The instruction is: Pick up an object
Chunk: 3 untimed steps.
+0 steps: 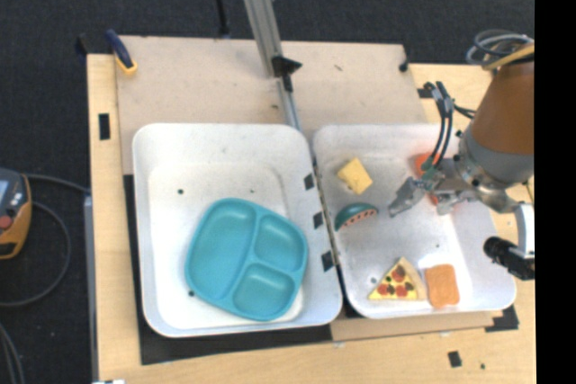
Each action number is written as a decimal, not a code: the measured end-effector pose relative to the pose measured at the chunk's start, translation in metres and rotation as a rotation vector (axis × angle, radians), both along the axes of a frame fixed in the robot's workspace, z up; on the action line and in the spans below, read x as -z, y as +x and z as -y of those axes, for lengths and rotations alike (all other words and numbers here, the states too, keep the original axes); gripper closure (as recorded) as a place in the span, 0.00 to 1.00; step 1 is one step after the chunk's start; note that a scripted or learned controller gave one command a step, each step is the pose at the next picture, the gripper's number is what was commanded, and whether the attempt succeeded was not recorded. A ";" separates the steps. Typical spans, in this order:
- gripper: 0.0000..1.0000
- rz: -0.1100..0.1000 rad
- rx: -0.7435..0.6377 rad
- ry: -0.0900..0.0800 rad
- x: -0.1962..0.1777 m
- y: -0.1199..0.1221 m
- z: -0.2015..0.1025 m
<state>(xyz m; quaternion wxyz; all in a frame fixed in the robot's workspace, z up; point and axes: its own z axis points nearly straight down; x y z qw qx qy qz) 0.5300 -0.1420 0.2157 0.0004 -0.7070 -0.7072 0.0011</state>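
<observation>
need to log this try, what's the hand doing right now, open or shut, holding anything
hand: over the right bin; whether it is open or shut cannot be told, and nothing is seen held in it.

Right bin [468,288]: open floor in the middle, between the yellow block [355,175] and watermelon slice [356,216] by the left wall and the pizza slice [397,281] and orange piece [441,285] at the front edge. Left bin [162,157]: teal plate [247,258] took the front, back half free. Metal post [261,13] blocked the rear centre.
</observation>
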 end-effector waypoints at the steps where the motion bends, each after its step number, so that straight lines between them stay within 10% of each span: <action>1: 0.00 -0.002 0.000 0.001 0.063 0.001 0.002; 2: 0.00 0.003 0.001 0.000 0.115 0.002 0.003; 3: 1.00 0.008 0.004 -0.001 0.102 0.003 0.004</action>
